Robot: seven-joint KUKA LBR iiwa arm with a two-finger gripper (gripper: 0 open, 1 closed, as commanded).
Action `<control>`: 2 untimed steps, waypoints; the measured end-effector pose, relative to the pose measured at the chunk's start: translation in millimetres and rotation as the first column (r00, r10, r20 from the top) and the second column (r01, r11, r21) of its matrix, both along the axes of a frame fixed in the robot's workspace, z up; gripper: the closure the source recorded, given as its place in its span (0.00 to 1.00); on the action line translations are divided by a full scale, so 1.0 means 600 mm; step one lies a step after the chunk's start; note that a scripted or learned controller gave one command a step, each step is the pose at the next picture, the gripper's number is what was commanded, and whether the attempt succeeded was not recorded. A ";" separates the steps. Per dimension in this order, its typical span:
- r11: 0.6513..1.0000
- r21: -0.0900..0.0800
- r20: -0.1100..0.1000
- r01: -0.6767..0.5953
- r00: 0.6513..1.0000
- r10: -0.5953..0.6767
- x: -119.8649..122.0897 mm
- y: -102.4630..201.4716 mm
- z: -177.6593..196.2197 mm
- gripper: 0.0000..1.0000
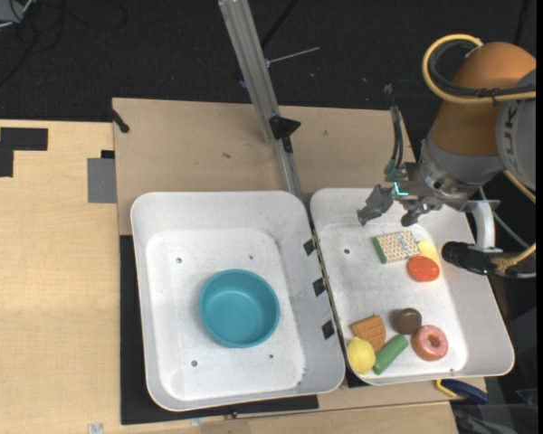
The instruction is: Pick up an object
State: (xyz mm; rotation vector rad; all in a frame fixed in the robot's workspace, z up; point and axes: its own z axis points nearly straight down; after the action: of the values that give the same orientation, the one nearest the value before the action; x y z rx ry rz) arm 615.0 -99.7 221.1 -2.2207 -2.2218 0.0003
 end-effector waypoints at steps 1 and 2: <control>1.000 0.000 0.000 0.000 1.000 0.000 0.000 0.000 0.000 0.00; 1.000 0.000 -0.006 0.000 1.000 0.000 -0.006 0.009 -0.104 0.00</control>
State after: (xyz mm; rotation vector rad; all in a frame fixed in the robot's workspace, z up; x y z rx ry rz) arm 611.6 -94.4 159.0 -2.2173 -2.2192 0.0059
